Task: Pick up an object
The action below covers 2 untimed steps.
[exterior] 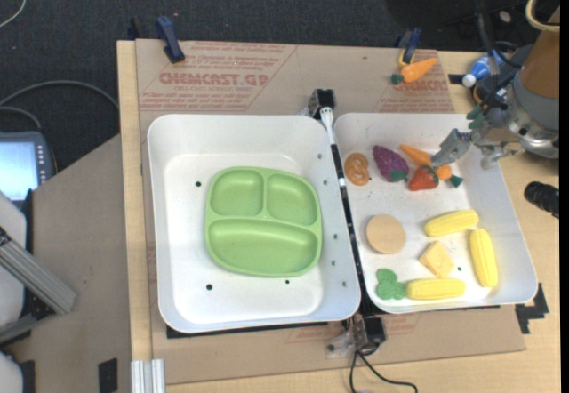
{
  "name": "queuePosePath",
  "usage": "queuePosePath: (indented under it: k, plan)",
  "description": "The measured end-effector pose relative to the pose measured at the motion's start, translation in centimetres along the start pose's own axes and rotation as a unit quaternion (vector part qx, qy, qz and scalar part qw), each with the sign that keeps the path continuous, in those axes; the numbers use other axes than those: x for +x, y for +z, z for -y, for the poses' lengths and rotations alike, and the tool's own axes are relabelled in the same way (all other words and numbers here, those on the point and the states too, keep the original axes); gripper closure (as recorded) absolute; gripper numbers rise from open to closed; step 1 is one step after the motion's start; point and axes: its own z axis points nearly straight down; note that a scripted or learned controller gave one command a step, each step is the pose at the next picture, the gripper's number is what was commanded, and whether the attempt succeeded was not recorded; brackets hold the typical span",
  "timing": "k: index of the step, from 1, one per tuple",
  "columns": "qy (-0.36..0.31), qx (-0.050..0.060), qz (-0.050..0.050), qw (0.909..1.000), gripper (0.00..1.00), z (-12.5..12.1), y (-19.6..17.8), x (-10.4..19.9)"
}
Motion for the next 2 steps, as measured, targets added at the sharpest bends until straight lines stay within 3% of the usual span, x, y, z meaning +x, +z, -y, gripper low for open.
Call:
queuePosePath:
  k: [1, 2]
  plan:
    - [-0.001, -0.003, 0.002, 1.0, 0.0, -6.2, 12.9, -2.9]
    - [-0.001, -0.002, 0.001, 1.0, 1.0, -6.0, 11.4, -2.8]
